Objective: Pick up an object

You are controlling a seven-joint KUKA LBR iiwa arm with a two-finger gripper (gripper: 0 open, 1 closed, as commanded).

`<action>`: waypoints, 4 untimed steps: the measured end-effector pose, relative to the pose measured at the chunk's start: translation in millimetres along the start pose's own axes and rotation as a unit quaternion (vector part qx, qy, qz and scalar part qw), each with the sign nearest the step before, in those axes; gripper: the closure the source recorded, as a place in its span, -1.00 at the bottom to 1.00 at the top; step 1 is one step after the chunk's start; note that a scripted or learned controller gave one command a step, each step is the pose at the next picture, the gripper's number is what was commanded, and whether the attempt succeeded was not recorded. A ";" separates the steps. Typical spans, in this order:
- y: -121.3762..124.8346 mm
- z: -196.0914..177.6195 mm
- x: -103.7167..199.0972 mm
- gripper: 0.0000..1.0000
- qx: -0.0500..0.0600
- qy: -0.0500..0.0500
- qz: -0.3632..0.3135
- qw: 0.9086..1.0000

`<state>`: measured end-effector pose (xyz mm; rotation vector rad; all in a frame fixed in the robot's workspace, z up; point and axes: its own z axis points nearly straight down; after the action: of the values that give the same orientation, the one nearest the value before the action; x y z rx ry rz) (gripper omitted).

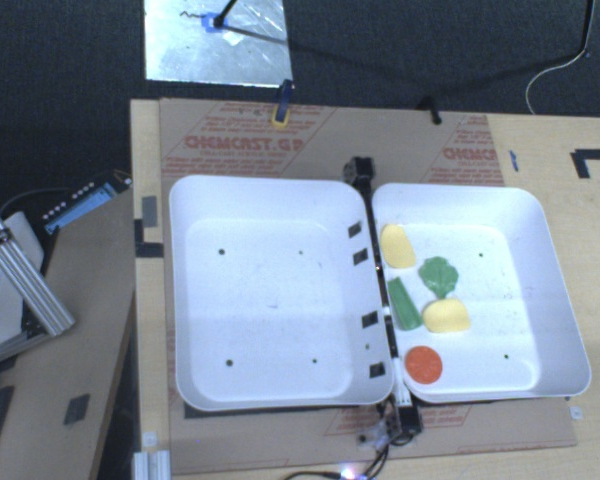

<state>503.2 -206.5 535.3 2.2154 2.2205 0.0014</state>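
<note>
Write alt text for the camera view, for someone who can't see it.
Two shallow white bins sit side by side on a bench; the right bin holds five small items near its left wall: a pale yellow oval piece, a green leafy piece, a green wedge, a yellow rounded lump and an orange-red disc. The left bin adjoins it.

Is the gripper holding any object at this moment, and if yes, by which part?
Nothing is seen held. All five pieces lie loose in the right bin: two yellow pieces, the green leafy piece, the green stick and the orange disc.

Even, bright overhead light; soft blur; glare on the metal sheet (217,26).
</note>
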 end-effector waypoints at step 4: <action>-0.9 -0.1 0.0 1.00 0.000 0.000 -0.001 1.000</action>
<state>502.3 -206.5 535.3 2.2137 2.2223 0.0015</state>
